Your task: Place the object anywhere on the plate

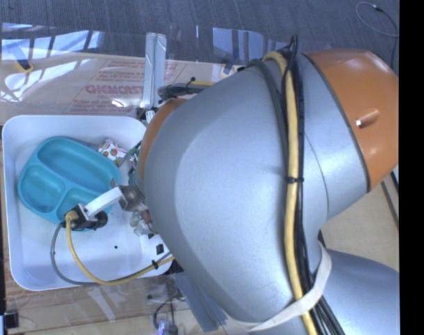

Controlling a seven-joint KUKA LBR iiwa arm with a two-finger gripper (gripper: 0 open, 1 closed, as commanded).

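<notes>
The task looks unfinished: the arm covers most of the left bin, whether the pincer is spread or pinching anything I cannot tell, and a small patterned object lies touching the blue plate's right edge.

You saw a smooth, matt teal plastic plate lying in a glossy white plastic bin at the frame's left. The arm filling the centre wore smooth grey painted shells with a satin sheen, under a matt orange band. Brown cardboard lay matt at upper left.
</notes>
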